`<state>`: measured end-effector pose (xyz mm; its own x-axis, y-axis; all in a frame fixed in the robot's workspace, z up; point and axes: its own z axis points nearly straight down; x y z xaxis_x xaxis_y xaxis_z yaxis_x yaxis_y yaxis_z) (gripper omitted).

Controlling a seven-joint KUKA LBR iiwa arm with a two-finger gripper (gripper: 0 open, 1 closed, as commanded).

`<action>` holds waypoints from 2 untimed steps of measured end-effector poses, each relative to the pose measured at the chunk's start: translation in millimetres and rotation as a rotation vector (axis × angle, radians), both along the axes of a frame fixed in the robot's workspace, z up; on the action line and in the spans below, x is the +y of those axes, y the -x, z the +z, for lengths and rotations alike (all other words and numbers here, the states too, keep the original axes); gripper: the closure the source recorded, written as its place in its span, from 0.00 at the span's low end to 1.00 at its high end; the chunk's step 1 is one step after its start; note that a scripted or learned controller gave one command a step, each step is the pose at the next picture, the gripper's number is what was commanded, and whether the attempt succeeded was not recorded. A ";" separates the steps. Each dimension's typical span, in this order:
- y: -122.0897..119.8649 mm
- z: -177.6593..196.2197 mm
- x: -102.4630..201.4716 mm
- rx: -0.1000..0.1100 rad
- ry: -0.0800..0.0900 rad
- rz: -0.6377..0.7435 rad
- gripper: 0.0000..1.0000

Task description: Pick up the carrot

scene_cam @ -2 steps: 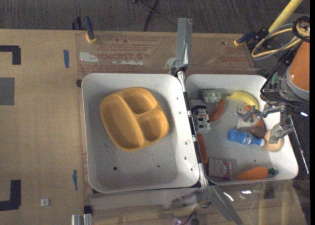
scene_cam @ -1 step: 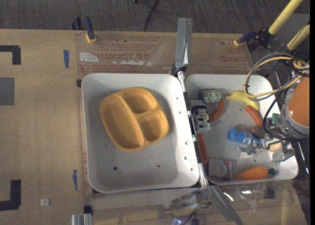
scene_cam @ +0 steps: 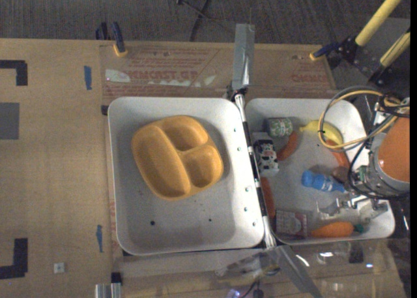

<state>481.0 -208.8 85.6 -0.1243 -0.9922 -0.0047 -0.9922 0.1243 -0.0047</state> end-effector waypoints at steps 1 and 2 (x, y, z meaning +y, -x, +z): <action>0.4 9.7 -9.4 0.003 -0.004 -0.099 0.00; -1.3 1.1 -7.4 0.002 -0.007 -0.089 0.00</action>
